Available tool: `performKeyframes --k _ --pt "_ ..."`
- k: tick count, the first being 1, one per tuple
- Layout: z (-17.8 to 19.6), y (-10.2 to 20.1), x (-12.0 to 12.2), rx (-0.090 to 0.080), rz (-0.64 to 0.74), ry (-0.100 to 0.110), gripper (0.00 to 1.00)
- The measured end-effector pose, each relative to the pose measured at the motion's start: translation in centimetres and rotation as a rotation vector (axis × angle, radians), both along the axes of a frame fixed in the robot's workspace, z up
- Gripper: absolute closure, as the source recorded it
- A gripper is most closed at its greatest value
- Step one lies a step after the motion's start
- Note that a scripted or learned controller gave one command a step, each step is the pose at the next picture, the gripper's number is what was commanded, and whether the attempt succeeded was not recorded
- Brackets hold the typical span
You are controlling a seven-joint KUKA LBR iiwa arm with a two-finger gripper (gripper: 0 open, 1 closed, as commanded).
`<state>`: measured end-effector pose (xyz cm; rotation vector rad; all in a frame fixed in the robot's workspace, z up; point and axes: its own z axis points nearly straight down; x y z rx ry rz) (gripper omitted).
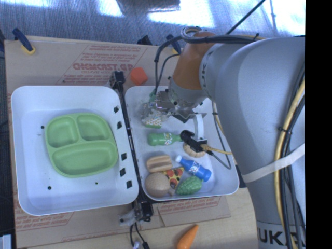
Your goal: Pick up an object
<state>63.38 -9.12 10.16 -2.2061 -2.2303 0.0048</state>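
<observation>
Camera view: end effector over a pale speckled object in right bin

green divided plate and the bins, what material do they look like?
Green divided plate: likely moulded plastic, matte; uniform colour, soft rounded ridges, little glare. Left bin and right bin: probably thin formed plastic, smooth semi-gloss white; rounded corners and rolled rims. Cannot confirm from the look alone.

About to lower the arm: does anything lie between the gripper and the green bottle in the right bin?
Nothing visible does. The gripper hangs over a speckled object, and the green bottle lies just past it with bare bin floor between them.
</observation>
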Motion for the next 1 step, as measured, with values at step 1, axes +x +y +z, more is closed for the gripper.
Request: performKeyframes --k 1 --pt "12.89 4.9 1.88 -0.001 -0.004 -0.006 1.0"
